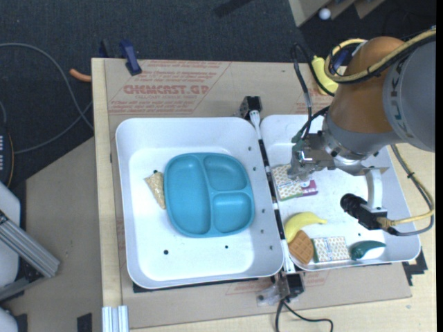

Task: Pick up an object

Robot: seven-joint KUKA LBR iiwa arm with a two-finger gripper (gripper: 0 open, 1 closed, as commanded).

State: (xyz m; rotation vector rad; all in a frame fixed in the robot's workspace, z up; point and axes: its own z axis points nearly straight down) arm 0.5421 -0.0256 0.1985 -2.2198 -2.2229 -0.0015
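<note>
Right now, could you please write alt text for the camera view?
The gripper hangs over a patterned packet in the right bin, near a banana. A blue divided plate lies in the left bin.

Both bins [138, 151] look smooth white plastic, slightly glossy. The blue tray [208, 194] is matt plastic. The board [166, 88] beneath reads as matt printed cardboard. My wrist band [367, 109] is smooth orange with a soft sheen. The banana [304, 221] looks glossy plastic.

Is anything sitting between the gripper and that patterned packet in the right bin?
Nothing visible does. The gripper is directly over the patterned packet in the right bin; the banana lies nearer the camera, clear of it.
</note>
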